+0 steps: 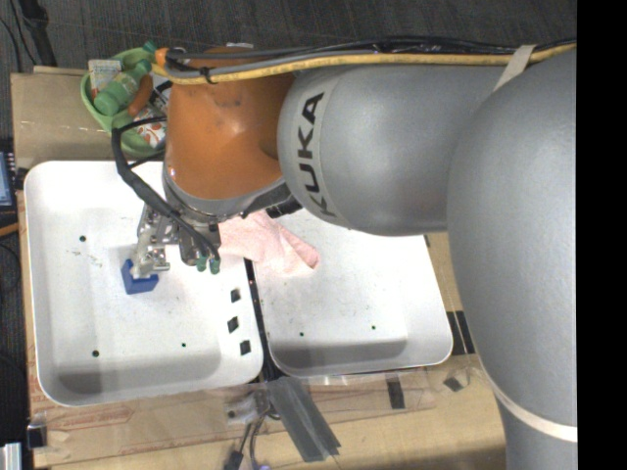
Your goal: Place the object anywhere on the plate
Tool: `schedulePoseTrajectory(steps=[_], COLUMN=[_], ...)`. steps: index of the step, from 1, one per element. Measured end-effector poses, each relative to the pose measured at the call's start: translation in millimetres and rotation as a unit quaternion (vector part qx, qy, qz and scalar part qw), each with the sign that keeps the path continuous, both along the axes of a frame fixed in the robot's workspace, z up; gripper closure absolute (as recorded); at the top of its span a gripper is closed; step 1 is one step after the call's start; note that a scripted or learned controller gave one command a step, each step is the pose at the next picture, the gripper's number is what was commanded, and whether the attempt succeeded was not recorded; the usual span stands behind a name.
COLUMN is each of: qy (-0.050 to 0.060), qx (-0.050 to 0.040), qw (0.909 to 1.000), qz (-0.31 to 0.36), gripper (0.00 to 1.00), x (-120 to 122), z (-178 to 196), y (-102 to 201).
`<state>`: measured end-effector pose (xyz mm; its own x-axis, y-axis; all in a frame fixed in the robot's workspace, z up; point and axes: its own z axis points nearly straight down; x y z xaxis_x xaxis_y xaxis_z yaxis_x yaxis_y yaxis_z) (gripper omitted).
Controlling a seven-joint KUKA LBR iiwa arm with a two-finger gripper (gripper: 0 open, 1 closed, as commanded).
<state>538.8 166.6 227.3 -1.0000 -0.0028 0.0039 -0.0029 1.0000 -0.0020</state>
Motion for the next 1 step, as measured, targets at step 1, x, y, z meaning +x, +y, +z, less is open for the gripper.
schedulePoseTrajectory(steps=[1], qy=[0.000], qx=[0.0000], qw=[1.0000], qz=[0.000], gripper=[0.00], x=[0.1], z=[0.0], y=[-0.3])
